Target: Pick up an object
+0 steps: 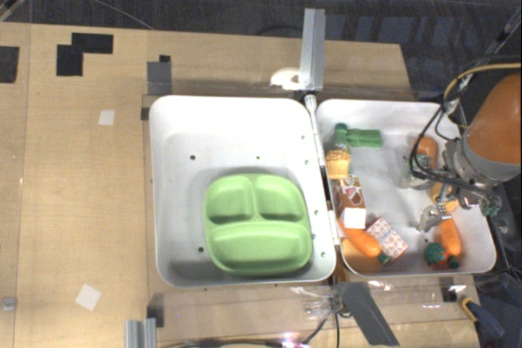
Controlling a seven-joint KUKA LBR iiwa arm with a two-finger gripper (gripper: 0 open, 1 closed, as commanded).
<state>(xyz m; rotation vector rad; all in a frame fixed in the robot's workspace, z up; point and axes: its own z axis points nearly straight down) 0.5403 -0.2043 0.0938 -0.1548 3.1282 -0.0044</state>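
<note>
Grey arm with orange band [496, 130] is reaching in from the right over the right shallow white bin [391, 116]. Metal two-finger gripper [436, 216] is hanging low near the bin's right side; can't tell its state. Orange plastic carrot [449, 239] is lying just beside it, not between anything. Green divided plastic plate [257, 222] is sitting in the left white bin [175, 175].
</note>
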